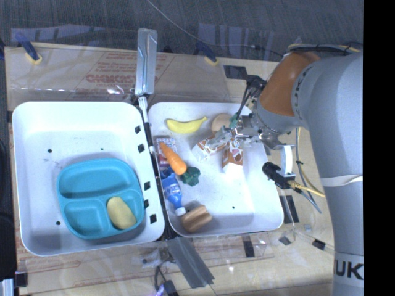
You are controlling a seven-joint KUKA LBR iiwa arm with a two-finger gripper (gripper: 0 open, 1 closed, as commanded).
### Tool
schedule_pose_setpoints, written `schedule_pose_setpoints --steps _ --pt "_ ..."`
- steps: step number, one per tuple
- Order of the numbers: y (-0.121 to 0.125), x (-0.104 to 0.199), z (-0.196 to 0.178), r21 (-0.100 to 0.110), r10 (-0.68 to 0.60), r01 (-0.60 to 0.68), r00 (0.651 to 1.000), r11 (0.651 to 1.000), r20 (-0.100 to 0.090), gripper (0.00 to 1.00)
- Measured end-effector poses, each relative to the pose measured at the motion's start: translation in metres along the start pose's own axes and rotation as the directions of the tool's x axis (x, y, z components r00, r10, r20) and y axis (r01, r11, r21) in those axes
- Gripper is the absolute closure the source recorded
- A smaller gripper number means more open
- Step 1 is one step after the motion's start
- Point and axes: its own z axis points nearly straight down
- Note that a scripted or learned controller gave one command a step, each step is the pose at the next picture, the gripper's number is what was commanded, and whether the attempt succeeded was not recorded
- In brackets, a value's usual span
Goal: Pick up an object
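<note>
So on my feed the gripper (236, 135) is down inside the right bin (262, 207), up in the corner nearest the arm, and it's sitting right on top of a small brown-and-white carton (232, 157). Can't honestly tell whether it's clamped on anything or not, the wrist hardware and cables blur together with the carton at this angle. The grey arm (330, 110) with its orange band (281, 88) comes in from the bench side past the bin's outer wall.

Everything else, going outward from that carton: touching it on the side toward the other bin is a crinkly brown-and-white wrapper (211, 144). Just behind those two, toward the bin's far wall, there's a pale round thing (220, 123), half hidden by the gripper, and next to that a banana (185, 125). Further across, along the wall between the bins, a carrot (173, 158) lies on a red packet, with a dark green lump (191, 176) just beside its tip. A blue-labelled bottle (172, 193) runs down that same wall, and a hot dog bun (195, 217) sits by the bottle's cap.

Well apart from the carton, the left bin (37, 122) holds a blue divided tray (92, 184) with a yellow potato-looking thing (121, 212) in its corner compartment.
</note>
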Motion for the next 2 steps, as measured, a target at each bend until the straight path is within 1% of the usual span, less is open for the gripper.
schedule_pose_setpoints --steps 1,2 --pt "0.019 0.001 0.0 -0.001 0.048 -0.048 0.999 0.999 0.003 0.0" --pt "0.038 0.004 0.0 0.0 -0.049 0.049 0.999 0.999 0.005 0.0"
